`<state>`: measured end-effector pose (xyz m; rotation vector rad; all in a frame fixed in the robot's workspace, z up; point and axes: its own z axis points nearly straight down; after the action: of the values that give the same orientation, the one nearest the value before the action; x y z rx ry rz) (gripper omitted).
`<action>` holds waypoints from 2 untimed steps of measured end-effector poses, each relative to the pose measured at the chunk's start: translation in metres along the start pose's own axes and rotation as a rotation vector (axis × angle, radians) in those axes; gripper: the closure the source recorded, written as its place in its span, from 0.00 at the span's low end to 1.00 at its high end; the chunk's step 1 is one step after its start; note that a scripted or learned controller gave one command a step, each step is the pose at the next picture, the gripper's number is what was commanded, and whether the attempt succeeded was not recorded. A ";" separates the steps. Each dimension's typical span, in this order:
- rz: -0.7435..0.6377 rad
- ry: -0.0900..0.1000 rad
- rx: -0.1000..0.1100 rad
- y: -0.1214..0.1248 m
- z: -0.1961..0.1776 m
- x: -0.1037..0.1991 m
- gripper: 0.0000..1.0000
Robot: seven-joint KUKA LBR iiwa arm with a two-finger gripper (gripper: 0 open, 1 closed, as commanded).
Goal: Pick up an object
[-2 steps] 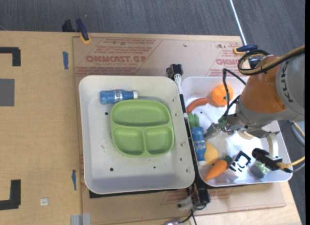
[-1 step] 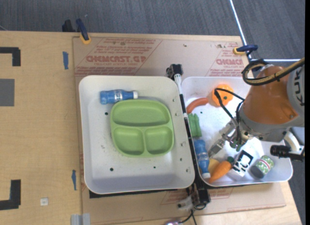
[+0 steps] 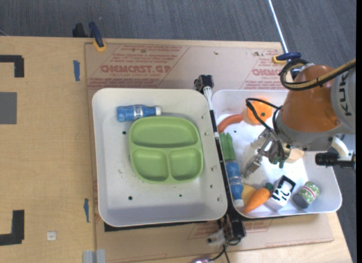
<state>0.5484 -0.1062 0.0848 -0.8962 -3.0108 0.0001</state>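
Far left: tan bench top [image 3: 45, 143] w/ black corner marks and bits of blue tape; grey carpet [image 3: 169, 4] runs along the back of the room. A cardboard sheet [image 3: 169, 64] w/ red print lies under both bins, blue-and-yellow clamps at its back corners.

Landmark = the divider where the two bins meet. Left of it, left bin [image 3: 110, 194] holds a green compartment plate [image 3: 165, 149] mid-bin, plus a blue bottle [image 3: 137, 112] just behind the plate.

Right of the divider, right bin [image 3: 334, 199]: green tube [image 3: 227, 146] and blue tube [image 3: 234, 178] lie along the divider wall; red curved piece [image 3: 229, 121] and orange toy [image 3: 261, 112] toward the back; carrot [image 3: 257, 198] near the front edge, black-and-white block [image 3: 283, 189] just beside it, green can [image 3: 307, 194] further right.

My gripper [image 3: 261, 157] is over mid-bin, fingers [image 3: 252, 166] pointing toward the divider, slightly parted, nothing between them. Carrot lies near, apart from the tips. My arm [image 3: 308, 106] comes in from the right; white cable [image 3: 274, 10] crosses the carpet.
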 end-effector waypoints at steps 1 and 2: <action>-0.148 -0.004 -0.006 -0.015 0.000 -0.006 0.00; -0.344 -0.004 0.001 0.008 0.000 -0.022 0.00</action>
<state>0.5711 -0.1114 0.0851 -0.3682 -3.1236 0.0028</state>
